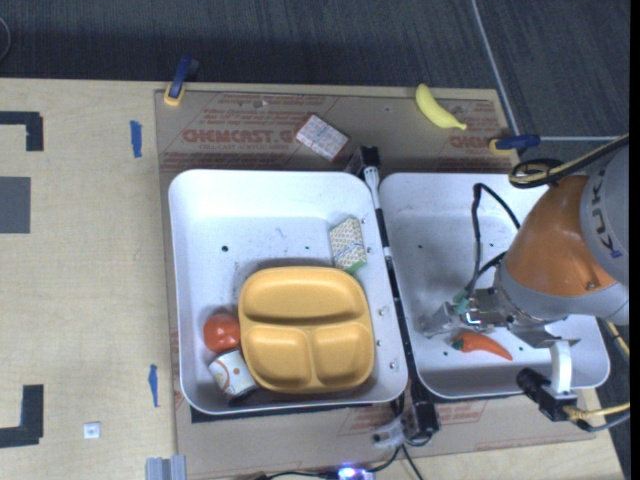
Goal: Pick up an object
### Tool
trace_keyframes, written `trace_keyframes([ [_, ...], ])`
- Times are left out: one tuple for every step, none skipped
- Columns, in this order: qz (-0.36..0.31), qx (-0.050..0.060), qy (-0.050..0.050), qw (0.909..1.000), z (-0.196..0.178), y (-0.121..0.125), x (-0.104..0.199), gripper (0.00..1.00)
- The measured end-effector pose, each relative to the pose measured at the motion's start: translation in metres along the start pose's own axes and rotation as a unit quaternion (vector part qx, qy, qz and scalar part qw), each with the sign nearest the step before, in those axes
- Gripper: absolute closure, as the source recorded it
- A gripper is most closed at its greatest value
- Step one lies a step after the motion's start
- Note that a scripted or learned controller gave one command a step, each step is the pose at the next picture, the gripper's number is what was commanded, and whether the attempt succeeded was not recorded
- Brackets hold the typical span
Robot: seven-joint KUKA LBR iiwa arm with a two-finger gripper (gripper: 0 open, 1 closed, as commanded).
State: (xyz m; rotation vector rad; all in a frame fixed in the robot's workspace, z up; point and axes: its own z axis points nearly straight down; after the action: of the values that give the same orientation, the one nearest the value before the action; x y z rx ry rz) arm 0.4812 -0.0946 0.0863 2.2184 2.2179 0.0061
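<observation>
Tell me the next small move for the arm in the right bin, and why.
Probably a short descent onto the toy carrot, then close. The gripper sits low in the right bin, just up and left of the carrot lying near the bin's front wall. I cannot tell from this view whether it touches the carrot, so nudge toward it before closing.

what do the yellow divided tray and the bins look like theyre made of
Yellow divided tray: likely molded plastic, matte with a soft sheen, rounded compartments. Left bin and right bin: probably thin formed plastic, smooth white walls with rounded corners, lightly scuffed.
</observation>
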Motion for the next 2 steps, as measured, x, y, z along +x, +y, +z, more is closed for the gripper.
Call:
trace_keyframes([
  [0.000,-0.001,0.000,1.0000,-0.0101,0.0012,-0.0002,1.00],
  [0.000,-0.001,0.000,1.0000,-0.0100,0.0011,-0.0002,0.00],
])
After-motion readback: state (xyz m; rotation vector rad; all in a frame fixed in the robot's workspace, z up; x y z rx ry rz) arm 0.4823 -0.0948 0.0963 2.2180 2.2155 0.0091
